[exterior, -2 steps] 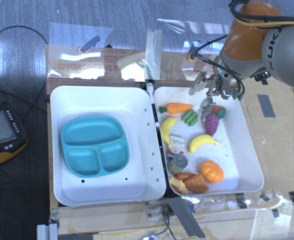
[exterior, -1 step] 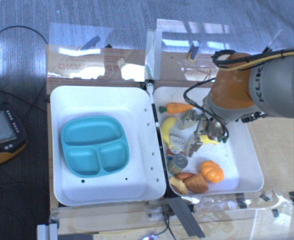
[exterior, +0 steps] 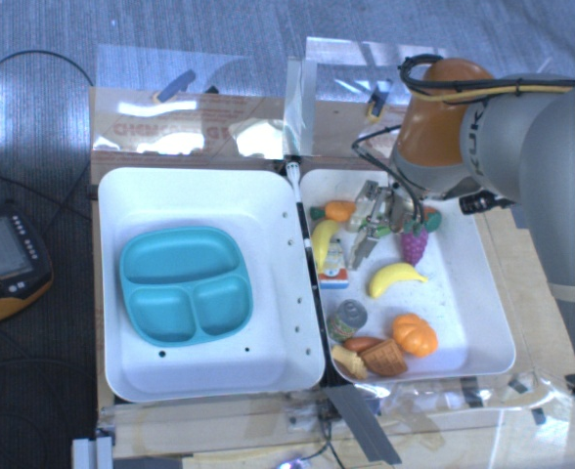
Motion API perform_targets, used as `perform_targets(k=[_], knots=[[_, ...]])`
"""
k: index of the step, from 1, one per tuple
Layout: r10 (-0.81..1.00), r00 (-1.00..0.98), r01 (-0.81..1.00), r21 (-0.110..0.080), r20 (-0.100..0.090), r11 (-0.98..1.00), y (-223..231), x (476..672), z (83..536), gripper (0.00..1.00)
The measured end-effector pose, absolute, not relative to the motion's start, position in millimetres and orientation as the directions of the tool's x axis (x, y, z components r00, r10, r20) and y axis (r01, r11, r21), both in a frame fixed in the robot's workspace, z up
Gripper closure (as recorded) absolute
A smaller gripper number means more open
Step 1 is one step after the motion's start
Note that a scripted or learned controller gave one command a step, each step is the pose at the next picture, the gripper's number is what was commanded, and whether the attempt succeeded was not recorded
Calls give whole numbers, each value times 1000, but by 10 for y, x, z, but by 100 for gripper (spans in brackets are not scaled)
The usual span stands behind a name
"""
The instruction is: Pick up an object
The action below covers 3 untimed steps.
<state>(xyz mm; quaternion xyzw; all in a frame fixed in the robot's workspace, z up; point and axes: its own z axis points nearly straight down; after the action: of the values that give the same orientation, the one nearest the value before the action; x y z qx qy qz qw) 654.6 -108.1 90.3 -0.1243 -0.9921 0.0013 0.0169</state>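
1. Blue-grey carpet all around, with the table (exterior: 522, 262) carrying two white bins side by side.
2. Left bin (exterior: 141, 355) has a teal divided tray (exterior: 185, 283) sitting in it, three compartments.
3. Right bin (exterior: 483, 320) is where all the toy food is. Nothing's picked up yet as far as I can see.
4. Gripper (exterior: 368, 225) is down in the upper part of the right bin, fingers look spread apart, nothing between them.
5. Right by the gripper: grapes (exterior: 414, 243) just to its right, a small orange thing (exterior: 338, 210) to its left, and a yellow piece (exterior: 322, 242) below that, next to a white and red box (exterior: 334, 267).
6. Banana (exterior: 395, 278) lies mid-bin, just below the grapes.
7. Lower down: a grey round can (exterior: 348, 315), an orange (exterior: 415, 335), and a brown cone-ish thing (exterior: 383, 358) with a red bit beside it near the front wall.
8. Off to the left on the floor there's a black and orange pendant (exterior: 4, 257) with cables.
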Motion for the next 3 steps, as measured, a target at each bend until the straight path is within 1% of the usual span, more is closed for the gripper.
perform_targets(k=[1,2,3], knots=[[373,-928,373,4,-16,928,-1155,5768,915,0],[371,-928,371,2,-17,928,-1150,5782,996,100],[473,-881,473,-2,0,881,-824,5640,2505,100]])
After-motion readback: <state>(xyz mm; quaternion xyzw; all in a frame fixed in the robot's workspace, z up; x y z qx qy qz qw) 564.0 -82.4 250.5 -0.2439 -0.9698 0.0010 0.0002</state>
